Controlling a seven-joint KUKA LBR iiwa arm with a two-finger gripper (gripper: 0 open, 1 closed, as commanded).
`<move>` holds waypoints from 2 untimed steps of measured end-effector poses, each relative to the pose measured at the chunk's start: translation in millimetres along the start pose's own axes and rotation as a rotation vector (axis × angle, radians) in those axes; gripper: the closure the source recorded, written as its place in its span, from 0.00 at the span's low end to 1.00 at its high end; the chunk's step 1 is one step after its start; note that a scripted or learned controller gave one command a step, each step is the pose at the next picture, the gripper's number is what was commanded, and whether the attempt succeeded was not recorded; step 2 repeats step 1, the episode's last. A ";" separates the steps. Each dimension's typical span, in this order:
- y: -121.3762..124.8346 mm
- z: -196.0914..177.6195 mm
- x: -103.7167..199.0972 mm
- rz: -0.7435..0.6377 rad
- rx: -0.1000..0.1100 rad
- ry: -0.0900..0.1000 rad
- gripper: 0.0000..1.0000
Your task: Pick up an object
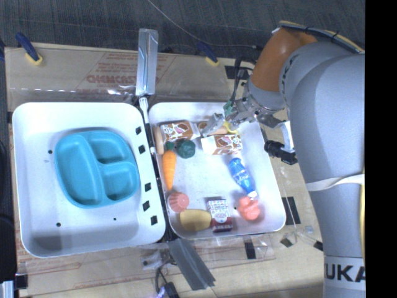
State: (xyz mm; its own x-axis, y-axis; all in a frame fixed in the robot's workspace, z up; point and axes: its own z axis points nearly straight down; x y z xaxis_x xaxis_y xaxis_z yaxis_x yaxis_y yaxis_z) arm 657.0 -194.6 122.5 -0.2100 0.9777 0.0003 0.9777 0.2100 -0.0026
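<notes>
My gripper [222, 120] hangs low over the far edge of the right bin [273, 185], just above a small printed carton [224, 144] and next to a yellow scrap [231, 128]. A second printed carton [174, 131] lies to its left beside a dark green lump [185, 148]. Further objects in this bin are an orange carrot [169, 167], a blue bottle [240, 175], a coral-red toy [250, 209], a pink round fruit [178, 201], a yellow oblong piece [194, 218] and a dark red packet [218, 213].
The left bin [31, 228] holds a blue divided tray [99, 166]. A metal divider bar [147, 61] rises between the bins at the back. The grey arm [322, 110] covers the right side of the bench.
</notes>
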 end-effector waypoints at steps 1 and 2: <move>-44.2 28.1 2.6 -0.122 -0.006 -0.002 0.00; -44.2 28.1 2.6 -0.122 -0.006 -0.002 0.00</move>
